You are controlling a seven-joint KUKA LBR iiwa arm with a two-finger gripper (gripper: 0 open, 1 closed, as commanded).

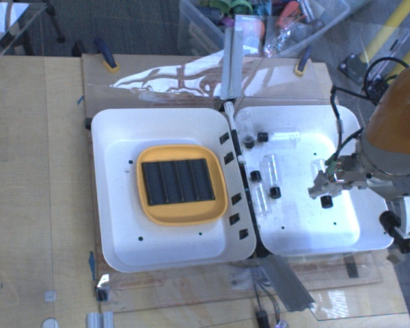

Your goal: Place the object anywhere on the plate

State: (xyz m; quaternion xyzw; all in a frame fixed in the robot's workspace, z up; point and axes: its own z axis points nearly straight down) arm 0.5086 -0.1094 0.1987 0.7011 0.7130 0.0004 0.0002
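Clear tubes with black caps (pixel 270 176) are scattered in the right bin (pixel 342 234), apart from the yellow plate (pixel 182 214). The gripper (pixel 326 191) state cannot be told; a glancing grasp could roll them aside.

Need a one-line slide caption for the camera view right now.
Claw low in the right bin near clear black-capped vials; yellow plate waits in left bin.

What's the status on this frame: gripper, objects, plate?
Two-finger gripper low over the right white bin. Clear plastic tubes with black caps lie loose in that bin. Yellow plate with dark ridged insert sits in left bin.
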